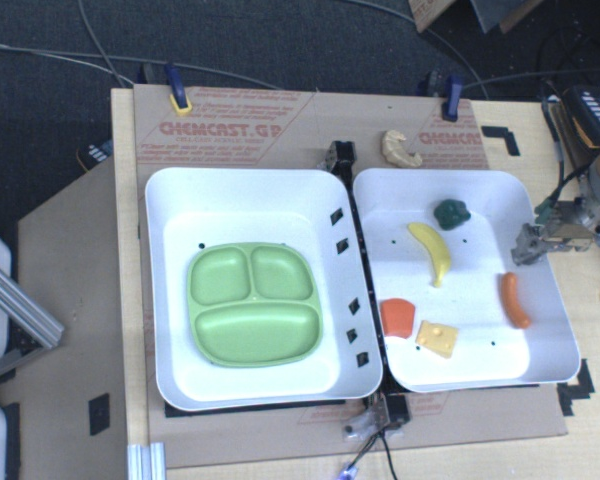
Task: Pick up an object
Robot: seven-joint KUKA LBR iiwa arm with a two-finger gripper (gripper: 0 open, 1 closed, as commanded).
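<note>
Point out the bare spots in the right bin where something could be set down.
Bare floor: left of the banana, and between it and the sausage. Crowded: the front-left corner with the orange piece and cheese wedge.

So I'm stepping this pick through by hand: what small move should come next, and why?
Probably ease the gripper toward the orange sausage, the nearest item. The gripper sits at the right bin's right rim with nothing visibly in it, and the sausage lies apart from the other items.

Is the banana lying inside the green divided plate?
No, the banana lies in the right bin, while the green plate sits in the left bin.
</note>
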